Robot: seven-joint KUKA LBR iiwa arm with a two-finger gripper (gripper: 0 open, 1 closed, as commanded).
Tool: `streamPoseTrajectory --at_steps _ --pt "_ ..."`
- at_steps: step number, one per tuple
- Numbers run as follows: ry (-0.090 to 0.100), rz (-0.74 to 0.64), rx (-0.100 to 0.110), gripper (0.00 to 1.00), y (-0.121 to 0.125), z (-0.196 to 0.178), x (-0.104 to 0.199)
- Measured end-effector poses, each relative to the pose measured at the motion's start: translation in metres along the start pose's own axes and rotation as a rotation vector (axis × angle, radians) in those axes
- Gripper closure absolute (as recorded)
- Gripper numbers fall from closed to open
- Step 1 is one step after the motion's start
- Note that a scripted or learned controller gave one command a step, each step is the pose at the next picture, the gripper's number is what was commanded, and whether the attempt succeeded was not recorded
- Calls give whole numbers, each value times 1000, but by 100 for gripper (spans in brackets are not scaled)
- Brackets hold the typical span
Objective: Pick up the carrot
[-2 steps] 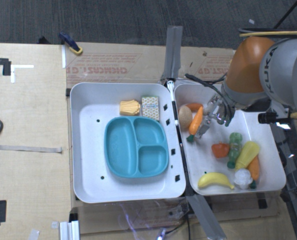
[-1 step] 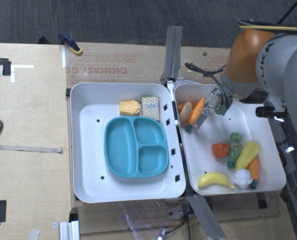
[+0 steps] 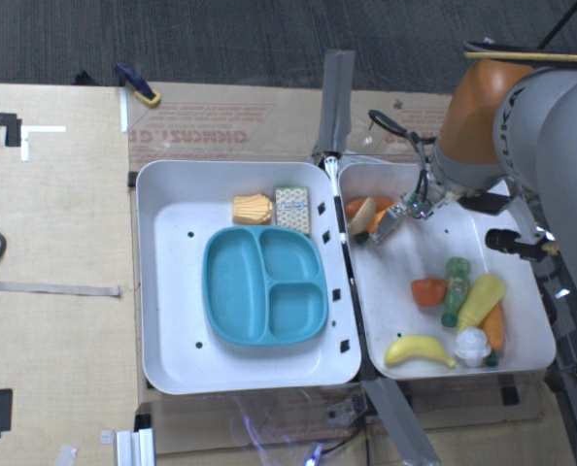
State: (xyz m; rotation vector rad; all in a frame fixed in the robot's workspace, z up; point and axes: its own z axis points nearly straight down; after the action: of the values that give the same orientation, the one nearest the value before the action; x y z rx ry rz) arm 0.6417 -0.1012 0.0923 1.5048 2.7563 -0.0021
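One fixed camera looks down at a slant on both white bins [image 3: 152, 289], arm [image 3: 551, 134] entering right.

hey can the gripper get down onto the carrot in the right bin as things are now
Probably, but it's tight. The carrot lies uncovered at the right bin's near right corner, so nothing blocks it from above. The yellow bottle and a white item press against it, and the gripper sits across the bin.

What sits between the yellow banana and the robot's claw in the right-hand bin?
In the camera view, a small red-orange item lies between the banana and the gripper; around it the stretch is bare white bin floor.
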Motion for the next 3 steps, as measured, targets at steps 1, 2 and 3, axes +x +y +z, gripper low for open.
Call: streamPoseTrajectory --at_steps 1,2,3 --pt "15 359 24 0 4 3 -14" --pt "6 356 20 100 5 -5 -14" --pt "7 356 20 0 5 -5 -14"
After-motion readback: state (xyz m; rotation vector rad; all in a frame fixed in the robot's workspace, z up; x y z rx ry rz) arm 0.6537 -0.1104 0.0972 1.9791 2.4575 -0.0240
